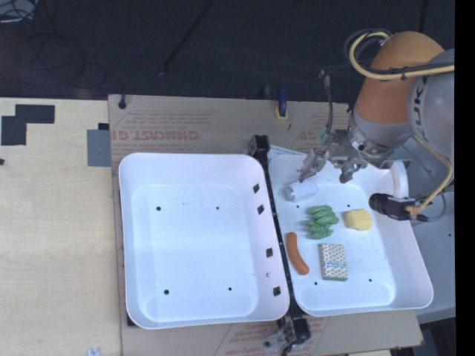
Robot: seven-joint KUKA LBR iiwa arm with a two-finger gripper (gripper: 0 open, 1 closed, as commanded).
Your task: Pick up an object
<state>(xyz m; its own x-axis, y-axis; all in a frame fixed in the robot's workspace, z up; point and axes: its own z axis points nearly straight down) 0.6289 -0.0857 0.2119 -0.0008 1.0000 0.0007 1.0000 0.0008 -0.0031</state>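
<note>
- Over the far end of the right bin (415, 273), the gripper (329, 170) hangs low, its two fingers (309, 167) spread apart with nothing between them.
- The arm (397, 87) comes in from the right and bends down at the wrist; its orange band sits above the grey wrist, with a yellow cable looped beside it.
- One finger slants down toward the bin's far left corner, and the other points down nearer the middle of the far wall.
- Just below the left finger lies a small pale cylinder (300, 191), near the fingertip; whether they touch cannot be told.
- Near the middle of the same bin lies a green bundle (321, 221), with a yellow lump (358, 219) just to its right, the two apart.
- Closer to the near edge, an orange sausage shape (297, 253) lies along the bin's left side, and a small patterned box (333, 261) lies flat beside it.
- The left bin (133, 199) touches the right one along a black joint.
- Both bins rest on a cardboard sheet (185, 128) laid on the pale tabletop (59, 236).
</note>
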